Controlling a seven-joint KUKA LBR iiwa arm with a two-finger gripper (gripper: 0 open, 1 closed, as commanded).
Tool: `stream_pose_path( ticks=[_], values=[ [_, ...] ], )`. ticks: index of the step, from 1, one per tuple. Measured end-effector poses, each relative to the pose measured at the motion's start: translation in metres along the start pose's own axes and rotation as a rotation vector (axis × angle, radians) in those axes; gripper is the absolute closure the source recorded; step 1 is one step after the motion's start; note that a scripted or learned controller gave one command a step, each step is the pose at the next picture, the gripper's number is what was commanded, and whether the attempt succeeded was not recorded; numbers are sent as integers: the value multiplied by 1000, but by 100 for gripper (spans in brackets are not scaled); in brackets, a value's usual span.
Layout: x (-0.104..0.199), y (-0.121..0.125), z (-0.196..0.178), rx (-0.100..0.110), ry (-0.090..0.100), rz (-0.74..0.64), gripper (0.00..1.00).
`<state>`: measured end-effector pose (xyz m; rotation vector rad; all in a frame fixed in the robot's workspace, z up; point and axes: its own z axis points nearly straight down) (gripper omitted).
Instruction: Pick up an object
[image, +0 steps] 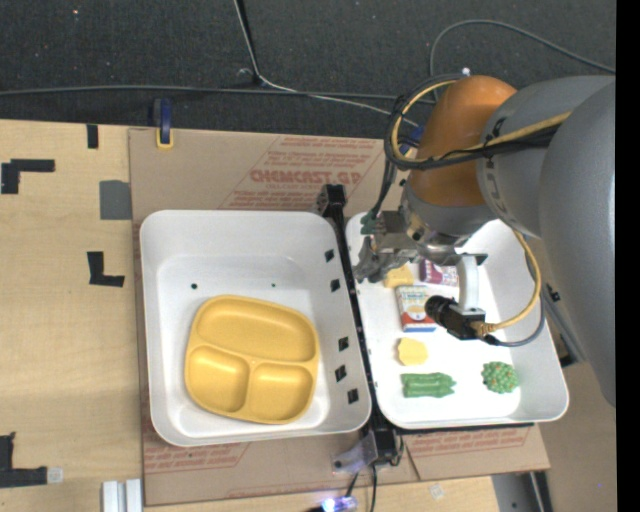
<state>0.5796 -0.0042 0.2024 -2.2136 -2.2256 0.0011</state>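
Two white bins sit side by side: the left bin (165, 300) holds a yellow divided tray (250, 358), and the arm (540, 160) hangs over the right bin (545, 395). The gripper (385, 250) is low at that bin's upper left, beside a small carton (413, 305). Nearer the front lie a green pea pod (428, 384), a broccoli floret (499, 376) and a yellow piece (411, 351).

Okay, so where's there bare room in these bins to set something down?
Left bin: the strip between its back wall and the yellow tray. Right bin is crowded: end effector, carton, yellow piece, green pod, broccoli.
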Motion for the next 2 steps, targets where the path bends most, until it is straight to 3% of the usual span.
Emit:
stream_pose_path(
  ticks=[2],
  values=[
    [99, -16, -6, -1, 0, -2, 100]
  ],
)
